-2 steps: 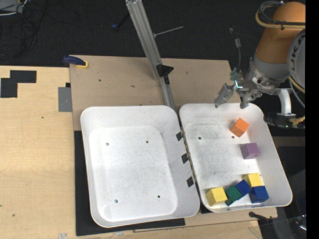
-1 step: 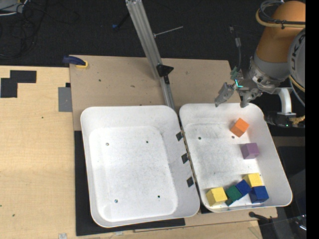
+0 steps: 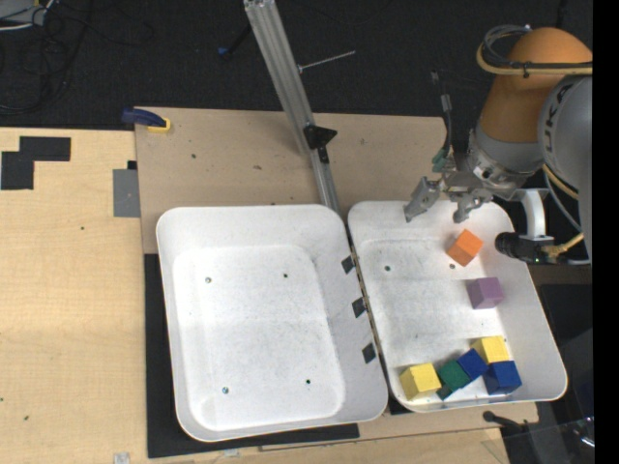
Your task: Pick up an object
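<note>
Camera view: nearest the lens, well below the claw (image 3: 447,204) and toward the front rim of the right bin (image 3: 542,332), sits a cluster of blocks: yellow block (image 3: 420,379), green block (image 3: 453,376), blue block (image 3: 473,362), a second yellow block (image 3: 493,348) and a second blue block (image 3: 502,377), packed touching or nearly so. Closer to the claw, below and to its right, a purple cube (image 3: 485,291) stands alone on the bin floor. Just below and right of the claw, an orange cube (image 3: 465,247) rests tilted, one corner up; nearest candidate for the pick. The claw hangs over the back edge of the right bin, fingers spread apart with nothing between them; the orange cube is near but apart from them. To the claw's left, across the divider, is the left bin (image 3: 184,235); above and left of the claw an aluminium rail (image 3: 287,85) slants over the bench. Handling judgement: the cubes look small, rigid and light, probably foam or wood, with no fragility concern. Flat opposing faces give the best hold; the orange cube's tilt means the fingers should align to two parallel sides, or the hold may slip. The purple cube, isolated, offers clearer access than the crowded front cluster.
</note>
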{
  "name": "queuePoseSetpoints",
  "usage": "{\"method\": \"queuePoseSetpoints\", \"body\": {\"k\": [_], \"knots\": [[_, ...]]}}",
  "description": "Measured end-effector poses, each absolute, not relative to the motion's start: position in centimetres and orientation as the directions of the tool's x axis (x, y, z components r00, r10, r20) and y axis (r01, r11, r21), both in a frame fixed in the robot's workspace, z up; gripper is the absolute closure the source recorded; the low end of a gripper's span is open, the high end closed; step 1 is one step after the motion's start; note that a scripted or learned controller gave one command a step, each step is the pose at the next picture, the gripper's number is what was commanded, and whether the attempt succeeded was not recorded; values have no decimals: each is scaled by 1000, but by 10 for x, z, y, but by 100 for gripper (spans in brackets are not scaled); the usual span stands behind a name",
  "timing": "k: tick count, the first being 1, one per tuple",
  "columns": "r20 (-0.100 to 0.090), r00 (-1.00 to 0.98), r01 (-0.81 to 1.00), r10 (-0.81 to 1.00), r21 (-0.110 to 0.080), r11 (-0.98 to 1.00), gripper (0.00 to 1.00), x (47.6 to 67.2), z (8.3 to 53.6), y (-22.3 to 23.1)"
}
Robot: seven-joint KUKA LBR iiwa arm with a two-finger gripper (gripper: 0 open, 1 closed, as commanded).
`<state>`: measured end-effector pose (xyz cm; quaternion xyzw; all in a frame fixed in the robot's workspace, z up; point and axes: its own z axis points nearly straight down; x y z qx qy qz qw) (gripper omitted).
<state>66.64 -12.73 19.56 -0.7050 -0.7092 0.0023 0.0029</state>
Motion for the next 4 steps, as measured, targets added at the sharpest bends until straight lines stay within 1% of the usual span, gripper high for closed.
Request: {"method": "queuePoseSetpoints", "body": {"k": [1,2,3,4], "knots": [[2,-2,1000,1000,-9,2,0,657,136,-123],[0,-2,1000,1000,-4,2,0,656,89,-121],[0,1,1000,1000,-3,-1,100,657,100,-122],[-1,0,1000,1000,5,0,100,657,164,-121]]}}
